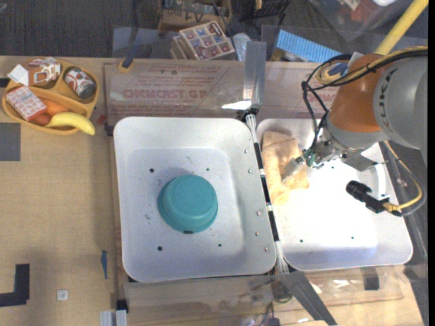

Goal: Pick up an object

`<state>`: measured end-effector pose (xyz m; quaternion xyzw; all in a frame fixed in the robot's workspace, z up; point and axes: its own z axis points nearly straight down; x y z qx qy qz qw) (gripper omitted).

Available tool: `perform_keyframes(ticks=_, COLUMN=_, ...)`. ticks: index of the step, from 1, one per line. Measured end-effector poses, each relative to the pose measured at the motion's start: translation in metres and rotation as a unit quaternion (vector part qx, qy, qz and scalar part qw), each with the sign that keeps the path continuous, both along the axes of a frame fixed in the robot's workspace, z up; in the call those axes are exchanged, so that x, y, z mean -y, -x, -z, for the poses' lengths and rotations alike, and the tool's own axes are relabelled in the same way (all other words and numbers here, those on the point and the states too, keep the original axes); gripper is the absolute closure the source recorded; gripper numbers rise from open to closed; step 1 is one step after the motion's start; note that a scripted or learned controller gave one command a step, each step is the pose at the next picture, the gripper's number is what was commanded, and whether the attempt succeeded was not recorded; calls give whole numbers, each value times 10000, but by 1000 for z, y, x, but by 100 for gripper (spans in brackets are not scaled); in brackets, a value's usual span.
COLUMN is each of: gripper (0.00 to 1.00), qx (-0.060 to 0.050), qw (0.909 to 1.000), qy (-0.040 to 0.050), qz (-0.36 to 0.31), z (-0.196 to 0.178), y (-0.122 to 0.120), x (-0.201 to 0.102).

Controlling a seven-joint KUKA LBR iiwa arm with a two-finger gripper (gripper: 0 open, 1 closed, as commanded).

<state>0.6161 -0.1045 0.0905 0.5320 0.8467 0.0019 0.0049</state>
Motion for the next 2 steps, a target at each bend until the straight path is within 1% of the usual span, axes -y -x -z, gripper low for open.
perform_keyframes(ticks=1, gripper=100, qx=13, qw=10000, qy=-13, qz=-3, z=-9, y=-2, x=-1)
perform_keyframes(ticks=2, gripper=100, qx=-48, qw=9978, qy=-2, qz=-664, z=-39, y=-11, x=-5)
